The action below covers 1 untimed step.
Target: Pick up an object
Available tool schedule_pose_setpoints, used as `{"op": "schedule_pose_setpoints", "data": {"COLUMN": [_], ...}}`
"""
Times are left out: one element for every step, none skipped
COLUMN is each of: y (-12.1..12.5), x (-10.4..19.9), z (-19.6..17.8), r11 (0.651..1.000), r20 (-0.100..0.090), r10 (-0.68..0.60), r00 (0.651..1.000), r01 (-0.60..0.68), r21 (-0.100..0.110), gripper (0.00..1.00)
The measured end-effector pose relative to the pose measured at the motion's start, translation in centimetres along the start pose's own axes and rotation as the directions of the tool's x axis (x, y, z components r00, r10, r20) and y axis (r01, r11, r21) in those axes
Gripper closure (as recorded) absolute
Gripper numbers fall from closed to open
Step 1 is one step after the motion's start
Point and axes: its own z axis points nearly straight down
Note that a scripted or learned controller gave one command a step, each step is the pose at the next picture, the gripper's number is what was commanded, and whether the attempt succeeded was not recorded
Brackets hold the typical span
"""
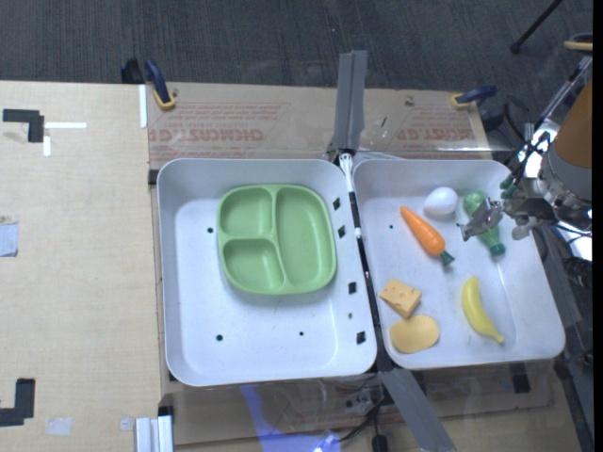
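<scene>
Gripper (485, 219) at the frame's right hangs low over the right bin (528, 347), its tips right by a green bottle-like toy (484, 220); whether it pinches it I cannot tell. Leftward, the left bin (188, 328) holds a green divided plate (277, 239). Right bin: carrot (423, 232), cheese wedge (400, 298), yellow chip (415, 333), white egg (440, 201), banana (480, 310).

The left bin (188, 347) holds a green three-compartment divided plate (277, 239), lying flat toward the far side. A grey divider bar (350, 102) runs up from the joint between the two bins. Two blue clamps (158, 85) (474, 95) grip the far edge of a brown cardboard sheet (245, 125) behind the bins. The light wood table (71, 281) carries black bracket marks (24, 123) at its left.
</scene>
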Motion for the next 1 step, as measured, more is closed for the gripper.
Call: {"op": "schedule_pose_setpoints", "data": {"y": [4.07], "x": [5.21], "z": [10.37], "r11": [0.998], "r20": [0.000], "r10": [0.056], "r00": [0.998], "r01": [-0.056], "r21": [-0.001], "gripper": [0.00]}}
